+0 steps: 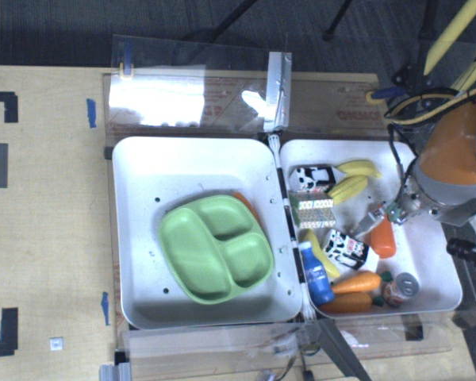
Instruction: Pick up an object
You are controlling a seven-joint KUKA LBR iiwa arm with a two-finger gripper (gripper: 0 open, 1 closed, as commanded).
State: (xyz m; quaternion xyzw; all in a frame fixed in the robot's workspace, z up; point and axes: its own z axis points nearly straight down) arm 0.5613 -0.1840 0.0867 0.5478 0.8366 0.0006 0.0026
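The gripper [383,215] hangs low over the right bin [444,280], and whether it is parted or closed cannot be told at this size. Just below it lies an orange-red object [383,239], its long axis running roughly up and down the view; touching or merely close is unclear. Farther below, a carrot [355,282] lies nearly level, thick end toward the bin's right. To the gripper's left sit two bananas [351,178], both slanting up to the right, and a black-and-white cow-patterned item [312,178]. A blue bottle [316,272] lies along the divider, lower left of the gripper (its cap end hard to make out). A small can [404,285] rests below and slightly right. Bare bin floor opens to the gripper's right. Well to the left, the left bin [135,213] holds a green divided tray [215,247].
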